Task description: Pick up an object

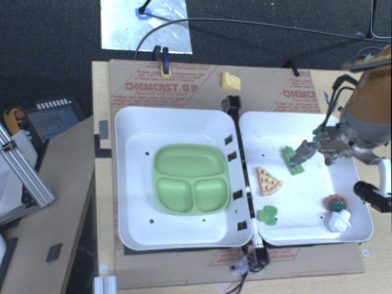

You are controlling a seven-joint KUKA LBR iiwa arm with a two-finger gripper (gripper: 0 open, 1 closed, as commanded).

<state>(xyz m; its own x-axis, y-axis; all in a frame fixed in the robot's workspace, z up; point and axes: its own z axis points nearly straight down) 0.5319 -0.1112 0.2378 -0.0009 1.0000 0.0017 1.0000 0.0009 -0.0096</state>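
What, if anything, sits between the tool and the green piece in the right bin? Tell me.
Nothing visible does. The tool is right at the green piece, with the pizza slice and the broccoli lying further left in the right bin.

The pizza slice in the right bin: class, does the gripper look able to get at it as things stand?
Probably yes. The pizza slice lies flat on open bin floor, apart from the green piece under the gripper and the green toy nearer the front wall. Nothing covers it.

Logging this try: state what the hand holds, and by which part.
Cannot be told. The hand sits at the small green toy piece in the right white bin, but a hold isn't visible.
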